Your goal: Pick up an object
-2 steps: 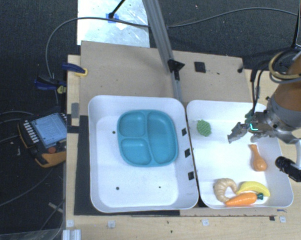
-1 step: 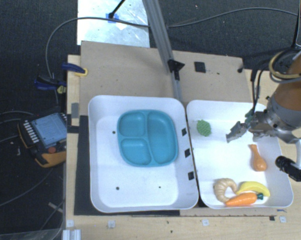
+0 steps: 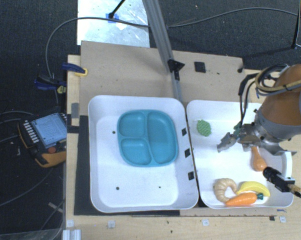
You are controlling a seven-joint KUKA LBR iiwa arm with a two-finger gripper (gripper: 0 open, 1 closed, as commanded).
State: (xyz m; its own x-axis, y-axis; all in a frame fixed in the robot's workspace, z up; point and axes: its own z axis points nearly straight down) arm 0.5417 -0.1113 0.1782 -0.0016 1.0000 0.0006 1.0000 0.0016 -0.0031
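Left bin [image 3: 96, 154] just has a blue divided plate [image 3: 147, 137] sitting in it. Over in the right bin [image 3: 207, 184] there's a little green knobbly thing [image 3: 204, 127] near the top. Along the front edge: a tan croissant-looking piece [image 3: 223, 188], a carrot [image 3: 241, 199] and a banana [image 3: 253, 187] bunched together. The gripper [image 3: 227, 142] hangs over bare floor; fingers look spread, holding nothing, though it's blurry. An orange-tan piece [image 3: 258, 160] sits beside it.

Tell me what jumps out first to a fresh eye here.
The blue tray sitting alone in the left bin stands out most. Next, the arm's gripper hovers over the right bin, with a green ball on its left and a banana, carrot and croissant clustered at the near edge.
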